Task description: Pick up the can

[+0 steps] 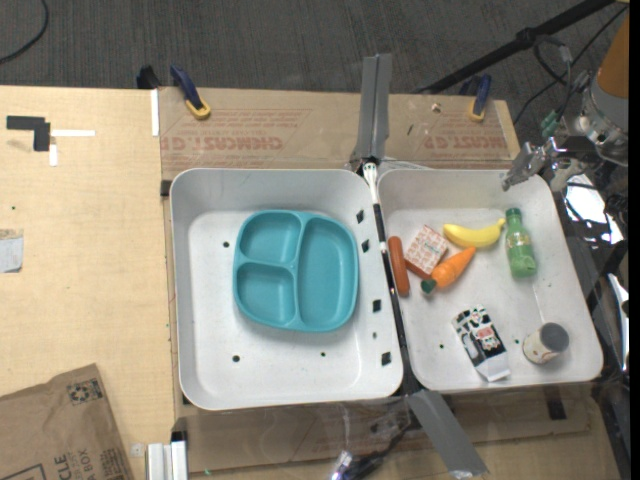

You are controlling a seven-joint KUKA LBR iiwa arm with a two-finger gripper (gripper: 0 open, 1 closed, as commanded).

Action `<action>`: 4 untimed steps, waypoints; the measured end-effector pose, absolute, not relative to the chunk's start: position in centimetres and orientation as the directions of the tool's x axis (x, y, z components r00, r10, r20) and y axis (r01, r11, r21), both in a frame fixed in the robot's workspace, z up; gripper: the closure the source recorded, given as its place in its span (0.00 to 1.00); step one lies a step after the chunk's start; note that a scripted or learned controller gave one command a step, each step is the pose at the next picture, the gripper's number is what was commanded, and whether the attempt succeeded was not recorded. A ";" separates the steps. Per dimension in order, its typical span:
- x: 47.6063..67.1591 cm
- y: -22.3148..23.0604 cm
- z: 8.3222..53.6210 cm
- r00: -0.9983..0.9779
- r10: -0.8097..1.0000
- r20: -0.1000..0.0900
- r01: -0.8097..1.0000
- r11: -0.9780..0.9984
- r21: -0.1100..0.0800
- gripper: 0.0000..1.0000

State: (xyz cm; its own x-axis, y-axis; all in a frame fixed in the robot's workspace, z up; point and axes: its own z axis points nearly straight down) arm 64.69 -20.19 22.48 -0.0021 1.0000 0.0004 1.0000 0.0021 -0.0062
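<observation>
The worktop (80, 268) is light brown board and carries two shallow white bins side by side, the left bin (190, 298) touching the right bin (575, 268). A brown paper bag (55, 428) lies at its near left corner, and what seems to be black and white tape (45, 133) marks the far left.

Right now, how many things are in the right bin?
7: hot dog, box, carrot, banana, bottle, carton, and can in the near right corner. None looks hidden.

Dark grey floor (250, 18) (carpet, perhaps); cardboard-covered bench (80, 268); blue clamps (188, 90).
</observation>
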 end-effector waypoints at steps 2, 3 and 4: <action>59.6 -21.4 15.6 -0.190 0.982 0.002 0.982 0.190 -0.005 0.00; 48.8 -22.2 13.8 -0.135 0.991 0.003 0.991 0.135 -0.005 0.00; 47.7 -22.0 10.0 -0.140 0.990 0.006 0.990 0.140 -0.007 0.00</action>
State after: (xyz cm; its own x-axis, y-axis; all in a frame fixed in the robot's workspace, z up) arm 47.69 -22.05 10.00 -0.1396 0.9902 0.0064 0.9902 0.1396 -0.0071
